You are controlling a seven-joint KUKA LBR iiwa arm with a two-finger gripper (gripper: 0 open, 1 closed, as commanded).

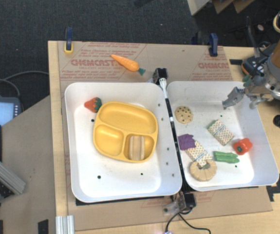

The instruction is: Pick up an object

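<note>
A: Where is the arm?

B: The grey gripper [234, 97] hangs over the right-hand shallow white bin [262, 126], near its two o'clock corner. It is small and blurred, so I cannot tell whether the fingers are apart or together. Nothing shows between them.

A: What lies in that bin?

B: A round speckled cookie [183, 114] sits at ten o'clock. A chequered wafer block [221, 131] lies near the middle, with a red toy tomato [242, 146] at four o'clock from it. Lower down lie a purple toy piece [186, 141], a second patterned wafer [197, 152] touching it, a green toy pod [225, 156], and a round tan biscuit-like piece [202, 170] at six o'clock.

A: And the left-hand bin?

B: The left-hand white bin [81, 174] holds a yellow plastic divided plate [125, 130]. A pale, probably bread-like, piece [136, 147] rests in its lower right compartment. A red toy strawberry [93, 104] lies just beside the plate at ten o'clock.

A: Any writing?

B: The brown cardboard sheet [96, 60] covering the surface reads "CHEMCAST" in red, at both upper corners. An orange toy carrot [126, 63] lies on it, at twelve o'clock from the left bin. Two blue clamps [68, 39] grip the far edge.
</note>
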